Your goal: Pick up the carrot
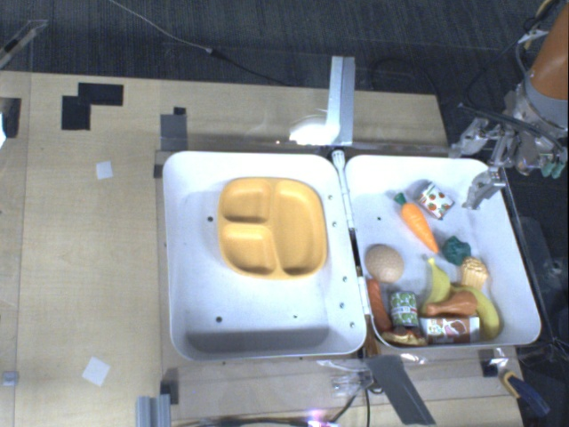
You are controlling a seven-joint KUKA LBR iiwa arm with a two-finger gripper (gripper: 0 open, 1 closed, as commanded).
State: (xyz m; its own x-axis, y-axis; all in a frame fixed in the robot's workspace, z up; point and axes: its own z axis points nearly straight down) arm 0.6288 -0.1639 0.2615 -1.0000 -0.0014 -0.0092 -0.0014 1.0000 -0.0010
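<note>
The carrot (419, 225) is orange with a small green top and lies slantwise in the upper middle of the right bin (524, 283). My gripper (476, 165) hangs over that bin's far right corner, up and to the right of the carrot and apart from it. Its fingers (484, 188) stand open with nothing between them.
Near the carrot lie a small white box with red dots (436, 201) and a green piece (456, 250). A tan ball (384, 261), banana (436, 279), corn (474, 274), cans (403, 308) and other toy food crowd the bin's front. The left bin (191, 265) holds a yellow divided plate (271, 227).
</note>
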